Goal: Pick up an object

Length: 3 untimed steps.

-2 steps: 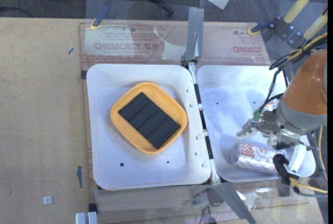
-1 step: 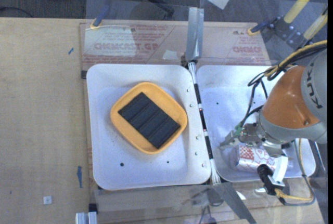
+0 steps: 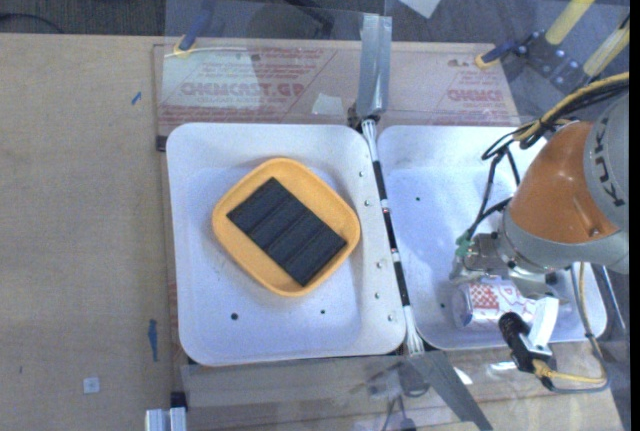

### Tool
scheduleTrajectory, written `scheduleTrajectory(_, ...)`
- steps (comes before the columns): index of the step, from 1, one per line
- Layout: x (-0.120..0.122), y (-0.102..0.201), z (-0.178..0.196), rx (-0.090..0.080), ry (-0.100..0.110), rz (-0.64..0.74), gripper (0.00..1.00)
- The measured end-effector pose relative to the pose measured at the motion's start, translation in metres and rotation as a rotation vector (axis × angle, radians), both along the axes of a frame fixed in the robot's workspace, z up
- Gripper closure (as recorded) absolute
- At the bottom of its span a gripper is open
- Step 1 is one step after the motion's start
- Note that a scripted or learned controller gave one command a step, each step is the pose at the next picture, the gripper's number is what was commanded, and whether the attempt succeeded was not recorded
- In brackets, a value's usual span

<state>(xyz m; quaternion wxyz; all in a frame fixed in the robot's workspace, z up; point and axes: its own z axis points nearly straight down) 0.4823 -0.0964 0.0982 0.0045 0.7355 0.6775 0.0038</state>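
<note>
Down in the right bin's [image 3: 420, 179] near corner, the claw [image 3: 478, 271] hovers over a small red-checked packet [image 3: 482, 302], its grip impossible to judge; the packet looks light and crinkly, best pinched across its narrow middle.

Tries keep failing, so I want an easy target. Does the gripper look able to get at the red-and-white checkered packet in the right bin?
Probably yes. The gripper hangs right above the checkered packet near the right bin's front edge, with nothing lying between them. The nearby bin wall may crowd the approach.
</note>
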Motion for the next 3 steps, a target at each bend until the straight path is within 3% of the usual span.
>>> scheduleTrajectory(1,0.032,0.02,0.105,-0.001,0.011,0.363,1.0)
scheduleTrajectory(2,0.032,0.02,0.105,-0.001,0.011,0.363,0.0)
scheduleTrajectory(3,-0.003,-0.024,-0.004,-0.001,0.011,0.478,0.0)
